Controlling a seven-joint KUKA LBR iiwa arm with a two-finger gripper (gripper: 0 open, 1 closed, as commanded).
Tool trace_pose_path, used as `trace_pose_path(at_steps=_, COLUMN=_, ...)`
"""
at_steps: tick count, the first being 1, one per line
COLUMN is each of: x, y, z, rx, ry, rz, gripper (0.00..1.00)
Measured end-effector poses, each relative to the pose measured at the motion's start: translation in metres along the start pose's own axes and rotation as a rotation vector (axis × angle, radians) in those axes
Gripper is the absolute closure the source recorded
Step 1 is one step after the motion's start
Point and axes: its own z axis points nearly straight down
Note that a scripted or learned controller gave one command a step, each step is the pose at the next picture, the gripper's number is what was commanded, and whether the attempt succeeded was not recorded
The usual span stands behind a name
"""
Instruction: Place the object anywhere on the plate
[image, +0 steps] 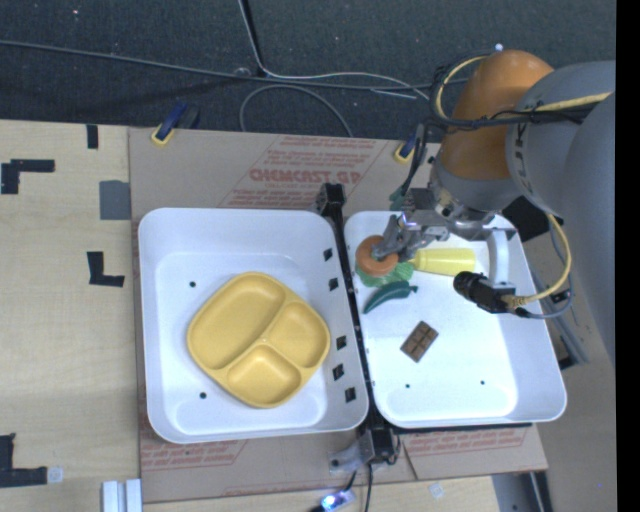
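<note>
A yellow plate (259, 338) with three compartments lies in the left bin (165, 250). In the right bin (500, 390) sit an orange round toy (377, 256) on a green leafy piece (388, 293), a yellow block (447, 261) and a brown chocolate piece (419, 341). My gripper (404, 236) is down at the far left part of the right bin, right at the orange toy's upper right edge. Its fingers look close to or touching the toy, and the grip itself is hidden.
A black divider with clips (345, 300) runs between the two bins. A black cylinder with cable (487, 292) hangs from the wrist over the right bin. Cardboard (290, 170) lies under both bins, and cables cross the dark floor behind.
</note>
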Motion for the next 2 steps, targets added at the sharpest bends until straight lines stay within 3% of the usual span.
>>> trace_pose_path(at_steps=2, x=0.097, y=0.016, z=0.013, rx=0.001, ry=-0.001, rz=0.001, gripper=1.00)
